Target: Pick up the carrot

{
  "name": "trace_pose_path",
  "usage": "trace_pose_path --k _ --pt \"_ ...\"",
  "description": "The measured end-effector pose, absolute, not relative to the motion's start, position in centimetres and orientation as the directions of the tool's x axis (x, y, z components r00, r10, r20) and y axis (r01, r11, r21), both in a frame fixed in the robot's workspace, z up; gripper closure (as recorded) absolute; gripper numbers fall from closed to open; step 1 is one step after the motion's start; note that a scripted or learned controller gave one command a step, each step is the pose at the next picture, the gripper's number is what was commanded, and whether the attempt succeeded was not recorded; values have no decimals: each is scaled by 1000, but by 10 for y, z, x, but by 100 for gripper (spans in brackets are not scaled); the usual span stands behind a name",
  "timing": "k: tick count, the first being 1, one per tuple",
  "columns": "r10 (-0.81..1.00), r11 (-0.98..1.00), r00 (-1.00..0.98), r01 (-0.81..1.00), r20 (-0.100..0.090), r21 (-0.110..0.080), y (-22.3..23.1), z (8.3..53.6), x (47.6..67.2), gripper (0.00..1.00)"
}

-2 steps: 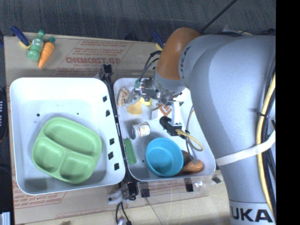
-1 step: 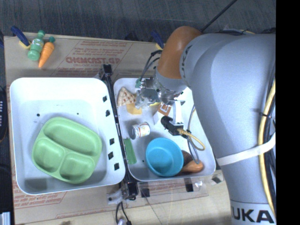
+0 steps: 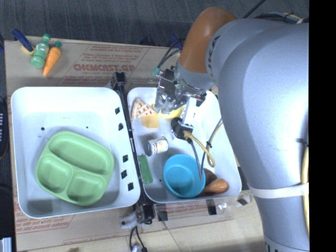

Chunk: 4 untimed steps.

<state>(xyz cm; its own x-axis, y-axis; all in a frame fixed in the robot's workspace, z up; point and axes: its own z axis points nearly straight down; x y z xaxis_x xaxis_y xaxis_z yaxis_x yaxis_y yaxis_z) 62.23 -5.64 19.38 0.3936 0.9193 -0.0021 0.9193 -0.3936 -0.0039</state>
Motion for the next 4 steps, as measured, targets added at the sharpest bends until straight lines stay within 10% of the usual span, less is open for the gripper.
trace_pose_path --k 1,2,4 --pt "862 -506 506 862 -1 -4 -110 262 657 100" --pt "335 -942 942 335 -11 -10 -130 227 595 100" --pt "943 -331 331 943 -3 -10 -149 322 564 100"
